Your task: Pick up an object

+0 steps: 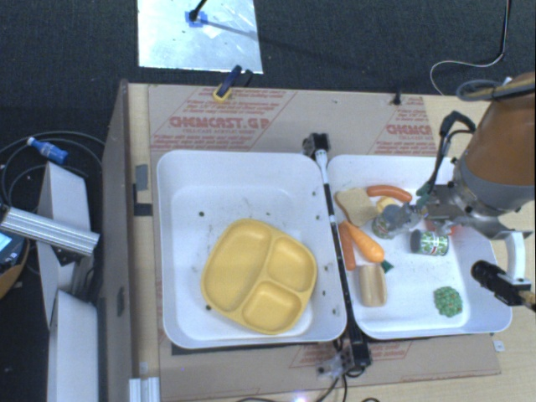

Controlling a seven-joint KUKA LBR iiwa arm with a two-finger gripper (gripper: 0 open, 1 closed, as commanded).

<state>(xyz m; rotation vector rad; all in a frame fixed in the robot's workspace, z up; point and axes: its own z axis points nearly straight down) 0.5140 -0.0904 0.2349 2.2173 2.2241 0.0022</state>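
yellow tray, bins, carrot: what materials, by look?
Tray: likely moulded plastic, matte, one even yellow with rounded compartments. Bins: probably thin formed plastic, white, slightly glossy, soft rounded rims, scuffed with dark specks. Carrot: looks like toy plastic or rubber, uniform bright orange, smooth; too small to say which.

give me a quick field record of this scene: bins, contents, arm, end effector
left bin: yellow divided plate
right bin: bread slice, hot dog, carrot, bread roll, small can, green broccoli piece
arm: reaching in from the right, above right bin
end effector: low, beside bread slice and carrot
holding: nothing seen between fingers
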